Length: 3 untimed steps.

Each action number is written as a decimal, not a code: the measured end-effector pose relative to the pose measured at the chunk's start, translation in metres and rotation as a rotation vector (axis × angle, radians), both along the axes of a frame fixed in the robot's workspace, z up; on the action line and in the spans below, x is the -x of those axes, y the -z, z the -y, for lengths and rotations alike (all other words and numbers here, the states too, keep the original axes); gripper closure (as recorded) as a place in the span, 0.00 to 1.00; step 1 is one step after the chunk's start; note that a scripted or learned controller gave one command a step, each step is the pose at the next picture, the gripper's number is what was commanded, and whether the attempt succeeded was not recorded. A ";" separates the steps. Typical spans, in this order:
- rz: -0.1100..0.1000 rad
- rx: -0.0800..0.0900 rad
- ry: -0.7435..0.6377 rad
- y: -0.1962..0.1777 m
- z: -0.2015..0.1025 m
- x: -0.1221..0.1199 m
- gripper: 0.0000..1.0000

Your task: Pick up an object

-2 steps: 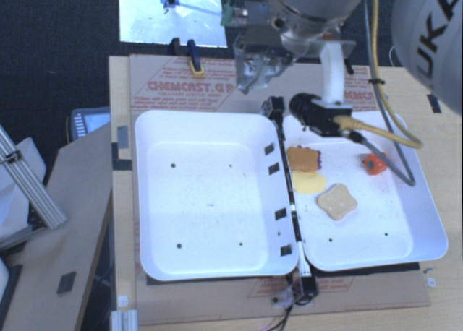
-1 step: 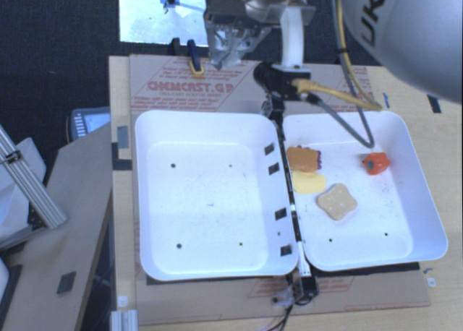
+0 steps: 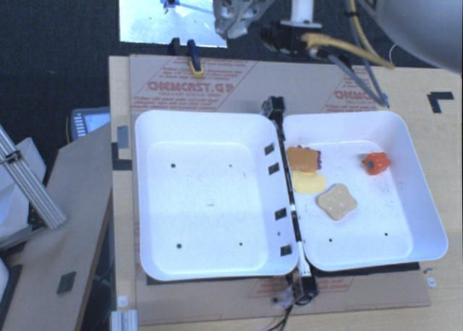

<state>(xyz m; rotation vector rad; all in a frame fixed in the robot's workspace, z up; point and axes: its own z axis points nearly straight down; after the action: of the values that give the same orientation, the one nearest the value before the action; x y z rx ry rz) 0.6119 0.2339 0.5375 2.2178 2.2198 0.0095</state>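
Camera view: I find the counter (image 3: 217,84) carrying two white bins, the left bin (image 3: 202,199) and the right bin (image 3: 405,178). My end effector (image 3: 233,26) hangs well above and behind them; I cannot tell how it is set. All candidates lie in the right bin. Largest, the tan toast-shaped piece (image 3: 337,201), near the middle: I judge it light, stiff, flat, best pinched across its edges. Next, the orange waffle-like piece (image 3: 303,159), by the divider, touching the thin yellow slice (image 3: 309,183), probably too flat to grip. Smallest, the red-orange piece (image 3: 375,163), well apart, chunky, likely easiest.
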 end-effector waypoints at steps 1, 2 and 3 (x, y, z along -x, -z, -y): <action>-0.005 0.001 -0.002 0.002 0.000 0.001 0.00; -0.002 -0.001 -0.005 -0.010 -0.001 0.001 1.00; -0.005 0.002 0.002 0.004 0.000 -0.042 1.00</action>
<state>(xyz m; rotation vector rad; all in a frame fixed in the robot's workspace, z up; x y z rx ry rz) 0.6541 0.2336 0.5336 2.2214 2.2191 0.0020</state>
